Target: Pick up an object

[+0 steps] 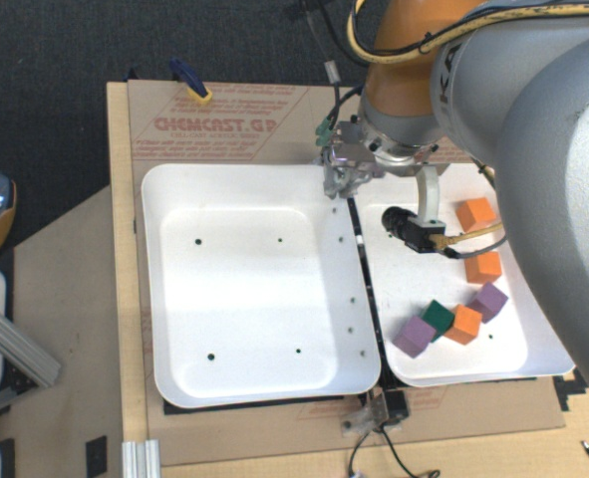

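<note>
Nearest the camera, the right bin [513, 364] holds a tight cluster along its near side: a purple block [412, 336] leftmost, a green block [438, 317] touching it, an orange block [463, 324] beside that, and a second purple block [489, 301] at the right end. They sit so close together that fingers would find little room between them, so any of these looks a crowded pick. Just beyond, a lone orange block [484, 265] stands apart, and farther still another orange block [475, 213] lies near the arm's body; these two have open floor around them and seem the easier candidates. The left bin [174, 297] has a bare floor, giving free room should the arm need to swing that way. Between the bins, their touching rims form a ridge the tool must clear. At the far end of that ridge the gripper [340, 179] hangs low beside the rims, well apart from every block; whether its fingers are spread or closed cannot be told, and nothing is seen in them. The grey arm [533, 98] overhangs the right bin's far right side.
</note>
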Motion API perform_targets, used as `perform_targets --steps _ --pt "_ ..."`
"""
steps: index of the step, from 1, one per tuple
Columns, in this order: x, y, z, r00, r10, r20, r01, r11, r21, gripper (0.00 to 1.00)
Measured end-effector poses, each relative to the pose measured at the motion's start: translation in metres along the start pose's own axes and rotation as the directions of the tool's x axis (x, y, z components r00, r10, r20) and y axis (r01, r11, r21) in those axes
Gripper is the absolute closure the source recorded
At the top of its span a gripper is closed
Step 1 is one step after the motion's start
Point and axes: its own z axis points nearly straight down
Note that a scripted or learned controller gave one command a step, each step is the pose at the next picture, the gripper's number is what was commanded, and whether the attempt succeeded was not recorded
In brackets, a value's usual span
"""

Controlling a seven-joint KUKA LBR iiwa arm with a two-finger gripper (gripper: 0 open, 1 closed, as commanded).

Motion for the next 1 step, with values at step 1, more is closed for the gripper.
perform_targets --steps 1 --pt "0.0634 0.0416 -0.0685 1.0 0.005 0.002 -0.005 1.0 -0.003 1.0"
